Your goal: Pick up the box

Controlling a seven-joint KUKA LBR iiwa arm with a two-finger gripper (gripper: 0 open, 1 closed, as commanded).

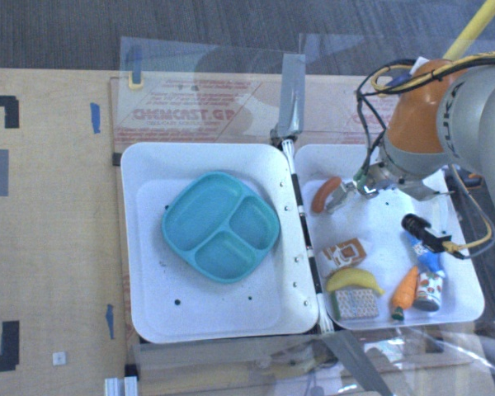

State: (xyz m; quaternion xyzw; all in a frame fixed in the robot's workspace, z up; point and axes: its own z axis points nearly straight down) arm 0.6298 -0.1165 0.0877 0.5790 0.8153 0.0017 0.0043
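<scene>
My claw [340, 196] hangs in the right bin [470, 299] beside a hot dog [323, 194]; I cannot tell its state. The small brown box [344, 252] lies nearby below, just above the banana [354, 280].

Wooden bench [49, 246] w/ two white bins: left bin [140, 304], right bin [462, 299]

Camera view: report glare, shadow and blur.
Camera view: even overhead light; the clear sheet behind the bins shows pale reflections; soft shadow under the teal divided plate in the left bin; the small box and the gripper are slightly soft, the fingers hard to resolve.
</scene>
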